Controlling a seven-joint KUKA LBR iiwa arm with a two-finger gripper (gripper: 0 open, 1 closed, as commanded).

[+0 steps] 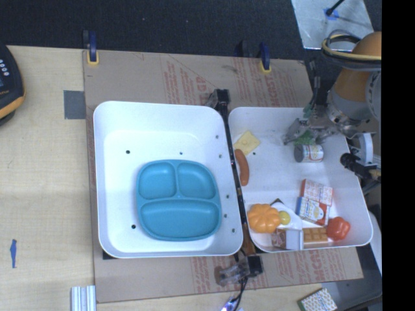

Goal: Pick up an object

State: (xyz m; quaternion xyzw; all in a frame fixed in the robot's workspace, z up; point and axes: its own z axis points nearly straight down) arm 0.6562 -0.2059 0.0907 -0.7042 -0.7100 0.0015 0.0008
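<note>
We see a sky-blue plastic plate with three compartments [178,199] lying flat in the shallow white left bin [117,118], towards its near side. The bin sits on a brown cardboard sheet [162,76] held at the far edge by two blue clamps [93,47] [264,56]. Left of it we note a grey tape square [74,103] and, at the frame edge, a black-and-orange device [8,80].

A divided plate [178,199] lies in the left bin [113,125], beside the right bin [272,118].
</note>
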